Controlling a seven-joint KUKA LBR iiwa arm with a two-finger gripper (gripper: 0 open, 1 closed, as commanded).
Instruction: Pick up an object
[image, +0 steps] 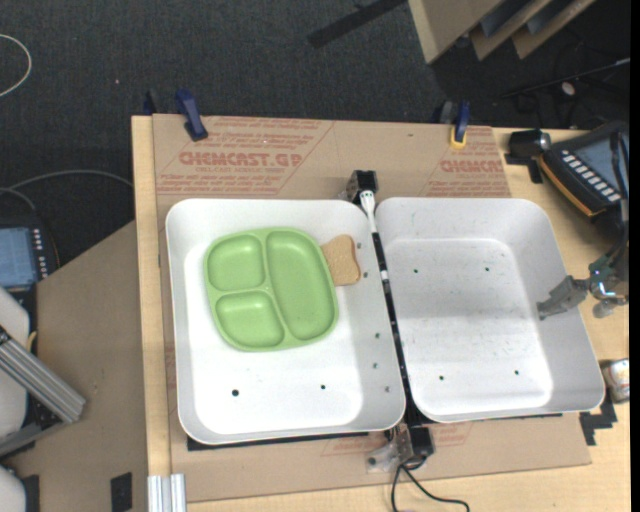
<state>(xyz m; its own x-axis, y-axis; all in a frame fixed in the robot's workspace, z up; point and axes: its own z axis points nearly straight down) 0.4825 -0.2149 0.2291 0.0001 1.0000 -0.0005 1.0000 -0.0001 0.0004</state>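
A light green divided plate (270, 290) with three compartments lies in the upper half of the left bin (290, 400). A tan, toast-like slice (343, 260) rests flat against the plate's right edge, close to the wall between the bins. My gripper (562, 297) pokes in from the right edge of the view, low over the right rim of the right bin (470, 300). It is far from the plate and the slice. Nothing shows in it.
The bins sit on a brown printed board (250, 155) held by a blue clamp (190, 114) and a yellow clamp (460, 128). A black fitting (362, 185) stands at the top of the seam between the bins. A dark device (585, 175) lies at the right.
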